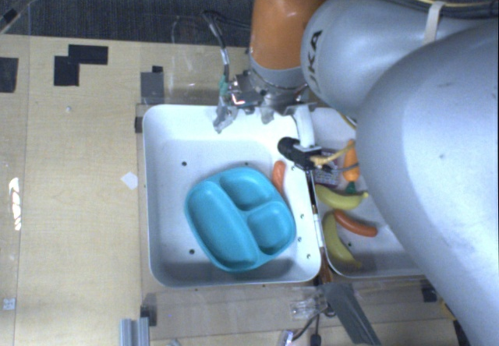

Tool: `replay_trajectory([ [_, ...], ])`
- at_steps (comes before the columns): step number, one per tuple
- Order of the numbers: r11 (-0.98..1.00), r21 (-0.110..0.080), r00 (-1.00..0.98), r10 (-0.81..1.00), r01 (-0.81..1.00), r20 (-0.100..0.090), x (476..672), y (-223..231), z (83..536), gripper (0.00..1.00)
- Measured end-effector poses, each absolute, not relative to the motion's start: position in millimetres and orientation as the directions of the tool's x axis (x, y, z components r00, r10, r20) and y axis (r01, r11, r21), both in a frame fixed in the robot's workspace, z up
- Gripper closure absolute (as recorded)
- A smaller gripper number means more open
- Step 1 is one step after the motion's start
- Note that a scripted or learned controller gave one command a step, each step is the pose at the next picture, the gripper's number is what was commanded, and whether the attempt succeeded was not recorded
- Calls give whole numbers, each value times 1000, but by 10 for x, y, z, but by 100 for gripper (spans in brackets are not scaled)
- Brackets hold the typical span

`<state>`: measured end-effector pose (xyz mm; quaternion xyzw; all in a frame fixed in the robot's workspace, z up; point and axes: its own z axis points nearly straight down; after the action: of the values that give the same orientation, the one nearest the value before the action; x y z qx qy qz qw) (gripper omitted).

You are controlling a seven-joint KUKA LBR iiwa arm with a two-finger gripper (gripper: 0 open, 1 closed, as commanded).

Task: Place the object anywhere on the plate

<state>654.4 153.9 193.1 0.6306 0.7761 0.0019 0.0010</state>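
Observation:
A blue plate with three compartments lies in the left white bin, toward its front, with nothing on it. A small orange carrot-like object lies on the bin floor just off the plate's back right rim. My gripper hangs over the back edge of the left bin, well behind the plate and to the left of the orange object. I see nothing held in it.
The right bin holds two yellow bananas, a red-orange sausage shape and another orange piece. The big grey arm covers most of that bin. A thin wall divides the two bins.

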Motion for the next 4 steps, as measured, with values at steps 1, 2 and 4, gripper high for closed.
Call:
replay_trajectory([
  [1,436,7,-436,900,900,-1,6693,2025,2883,0],
  [2,750,10,-750,661,661,-5,6689,2265,3588,0],
  [4,987,6,-987,159,159,-11,6503,2111,4386,100],
])
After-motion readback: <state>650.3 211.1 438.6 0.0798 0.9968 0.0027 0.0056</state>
